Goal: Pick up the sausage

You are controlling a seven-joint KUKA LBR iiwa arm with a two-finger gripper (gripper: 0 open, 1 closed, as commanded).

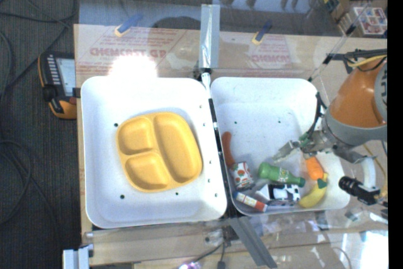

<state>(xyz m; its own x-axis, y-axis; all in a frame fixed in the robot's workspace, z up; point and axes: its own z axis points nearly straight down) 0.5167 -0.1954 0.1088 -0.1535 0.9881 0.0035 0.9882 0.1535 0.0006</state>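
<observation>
Claw (pixel 296 147) fingers are seen spread and empty above the right bin (pixel 264 97), where the sausage (pixel 226 147) lies along the left wall; a yellow tray (pixel 160 150) is held in the left bin (pixel 101 135)

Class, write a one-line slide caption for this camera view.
Gripper hovers in the right bin, apart from the sausage by the left wall; yellow tray in the left bin.
</observation>
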